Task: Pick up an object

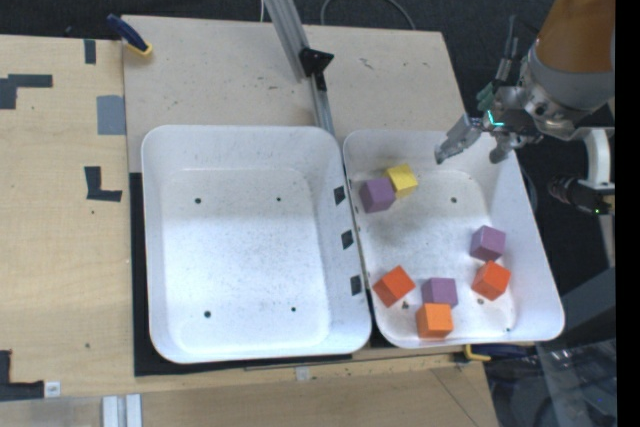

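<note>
Seven small foam-like cubes lie in the right shallow white plastic bin, none lifted. Landmark: that bin's far rim. Just inside it sit a yellow cube and a purple cube, touching at a corner. Well toward the near rim: an orange cube, a second purple cube with another orange cube touching it, and on the arm's side a third purple cube above a third orange cube.

The pincer hangs over the far rim, on the arm's side, with its two dark fingers spread apart and nothing between them.

Progress, judged: pick not yet begun. No target contacted; left to do are descent over a cube, closing and lift. Nearest candidate looks to be the yellow cube, though which cube is meant cannot be told.

The left white bin sits beside the first on the bench.

Writing: no brand, label or legible text found.
</note>
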`<action>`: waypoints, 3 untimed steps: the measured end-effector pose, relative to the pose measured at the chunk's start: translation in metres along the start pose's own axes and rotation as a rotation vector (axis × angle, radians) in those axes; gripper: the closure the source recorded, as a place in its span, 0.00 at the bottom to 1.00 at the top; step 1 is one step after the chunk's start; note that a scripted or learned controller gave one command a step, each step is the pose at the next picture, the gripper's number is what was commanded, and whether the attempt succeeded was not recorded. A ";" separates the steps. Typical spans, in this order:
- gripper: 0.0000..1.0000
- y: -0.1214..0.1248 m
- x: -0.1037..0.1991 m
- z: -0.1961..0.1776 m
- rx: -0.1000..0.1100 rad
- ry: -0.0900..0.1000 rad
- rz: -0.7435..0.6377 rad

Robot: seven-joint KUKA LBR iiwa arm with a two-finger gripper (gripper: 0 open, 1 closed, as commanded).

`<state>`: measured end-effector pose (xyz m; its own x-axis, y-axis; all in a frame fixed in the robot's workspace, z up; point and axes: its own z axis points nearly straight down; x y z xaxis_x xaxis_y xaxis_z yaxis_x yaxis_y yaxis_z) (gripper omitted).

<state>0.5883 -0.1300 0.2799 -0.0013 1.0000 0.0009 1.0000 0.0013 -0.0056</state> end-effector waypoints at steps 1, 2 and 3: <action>0.00 0.001 0.000 -0.003 -0.004 -0.001 -0.001; 0.00 -0.002 0.002 0.062 0.002 -0.001 0.000; 0.00 -0.010 0.003 0.109 0.001 -0.001 0.000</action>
<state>0.5779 -0.1268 0.1709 -0.0013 1.0000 0.0000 1.0000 0.0013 -0.0062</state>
